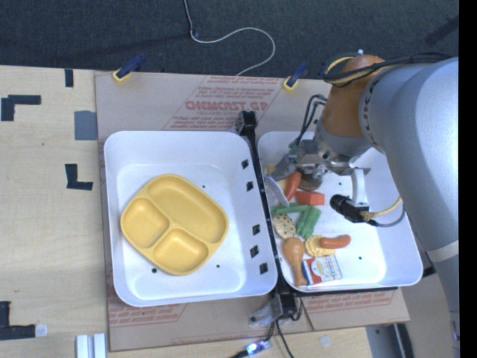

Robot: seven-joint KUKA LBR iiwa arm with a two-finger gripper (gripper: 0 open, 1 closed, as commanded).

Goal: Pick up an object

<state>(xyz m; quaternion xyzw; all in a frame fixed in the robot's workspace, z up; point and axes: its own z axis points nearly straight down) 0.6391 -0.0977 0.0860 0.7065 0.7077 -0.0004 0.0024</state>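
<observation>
The right bin [387, 263] holds a pile of toy food along its left side. An orange carrot [292, 186] lies at the top of the pile, with a second orange piece [311, 198] beside it. Below them are green bean pods [302, 216], a speckled cookie [283, 226], a tan drumstick [294, 253], a red sausage [333, 241] and a small fries box [322, 268]. My gripper [302, 168] hangs low over the bin's upper left part, just above the carrot. Its body hides whatever is directly beneath it.
The left bin [134, 274] bears a yellow divided plate [174, 223]. A black divider with clips [257, 200] runs between the bins. The grey arm [425, 162] covers the right bin's right side, and a black cable [365, 213] loops over that bin.
</observation>
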